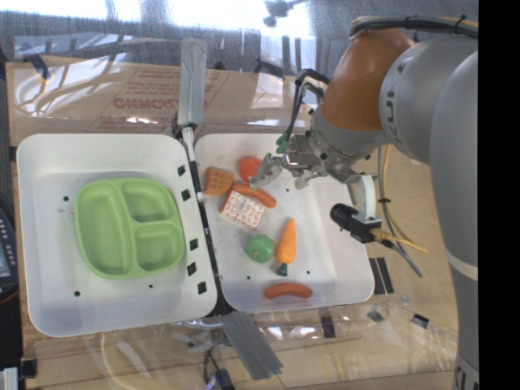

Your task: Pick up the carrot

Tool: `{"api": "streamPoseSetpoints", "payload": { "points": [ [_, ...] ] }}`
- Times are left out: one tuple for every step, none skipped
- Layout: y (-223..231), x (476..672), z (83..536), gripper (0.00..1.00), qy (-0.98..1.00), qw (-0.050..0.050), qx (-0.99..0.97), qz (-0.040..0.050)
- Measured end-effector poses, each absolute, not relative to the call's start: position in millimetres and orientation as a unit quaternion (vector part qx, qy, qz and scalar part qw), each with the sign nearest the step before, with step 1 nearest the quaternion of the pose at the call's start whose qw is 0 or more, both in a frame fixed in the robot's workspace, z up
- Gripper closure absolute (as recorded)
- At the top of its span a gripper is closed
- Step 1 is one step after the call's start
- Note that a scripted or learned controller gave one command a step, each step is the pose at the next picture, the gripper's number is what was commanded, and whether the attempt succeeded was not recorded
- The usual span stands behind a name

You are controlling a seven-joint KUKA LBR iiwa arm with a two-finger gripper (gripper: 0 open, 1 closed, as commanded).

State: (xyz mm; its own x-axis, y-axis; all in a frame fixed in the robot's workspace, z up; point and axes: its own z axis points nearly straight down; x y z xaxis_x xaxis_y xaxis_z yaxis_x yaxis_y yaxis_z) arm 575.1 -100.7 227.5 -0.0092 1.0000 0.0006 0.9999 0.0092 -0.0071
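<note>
The carrot (286, 242) is orange with a small green stub at its near end. It lies almost upright in the view in the front half of the right bin (345, 279), touching nothing but close to a green round fruit (260, 249) on its left. My gripper (276, 166) hangs over the back of the right bin, beside a red tomato (249, 167), well behind the carrot and apart from it. Nothing shows in its grasp.
Also in the right bin are a waffle (218, 181), a red sausage (260, 195), a patterned carton (242, 210) and a second sausage (288, 291) by the front wall. A green divided plate (130, 226) lies in the left bin (41, 299). A black part (351, 220) of the arm overhangs the right rim.
</note>
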Motion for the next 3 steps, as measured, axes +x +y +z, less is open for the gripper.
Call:
{"api": "streamPoseSetpoints", "payload": {
  "points": [
    [-158.0, 541.8, 138.9, 0.00, -0.725, 0.003, -0.689, 0.0024],
    [-188.0, 517.1, 91.6, 0.00, -0.786, 0.001, -0.618, 0.0000],
    [-189.1, 517.8, 100.7, 1.00, -0.787, 0.001, -0.616, 0.0009]
  ]
}}
